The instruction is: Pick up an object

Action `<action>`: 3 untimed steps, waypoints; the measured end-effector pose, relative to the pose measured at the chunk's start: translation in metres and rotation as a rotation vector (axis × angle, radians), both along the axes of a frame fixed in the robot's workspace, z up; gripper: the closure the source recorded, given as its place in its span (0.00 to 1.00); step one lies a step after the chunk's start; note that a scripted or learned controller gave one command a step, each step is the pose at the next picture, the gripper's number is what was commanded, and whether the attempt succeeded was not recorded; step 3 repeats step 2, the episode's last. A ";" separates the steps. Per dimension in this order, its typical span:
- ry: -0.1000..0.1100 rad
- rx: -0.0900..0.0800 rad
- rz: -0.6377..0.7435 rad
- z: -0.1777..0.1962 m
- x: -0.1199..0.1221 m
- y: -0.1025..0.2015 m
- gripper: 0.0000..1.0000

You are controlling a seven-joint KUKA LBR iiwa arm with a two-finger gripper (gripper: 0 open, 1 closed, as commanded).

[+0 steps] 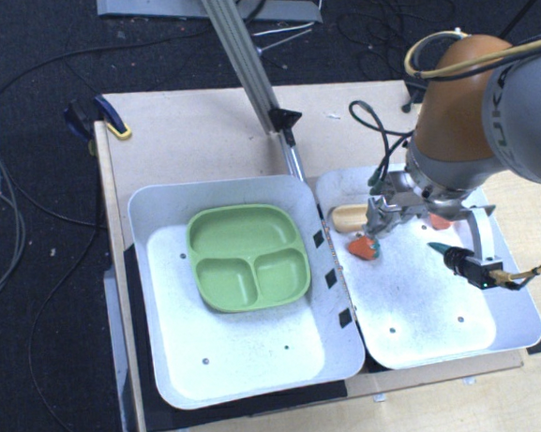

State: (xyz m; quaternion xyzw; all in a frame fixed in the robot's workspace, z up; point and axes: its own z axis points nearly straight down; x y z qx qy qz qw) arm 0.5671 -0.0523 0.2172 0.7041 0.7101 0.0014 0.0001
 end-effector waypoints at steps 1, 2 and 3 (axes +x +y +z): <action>0.000 0.000 0.000 0.010 0.012 0.058 1.00; -0.002 0.000 0.000 0.019 0.038 0.113 1.00; -0.002 0.000 0.000 0.019 0.038 0.113 1.00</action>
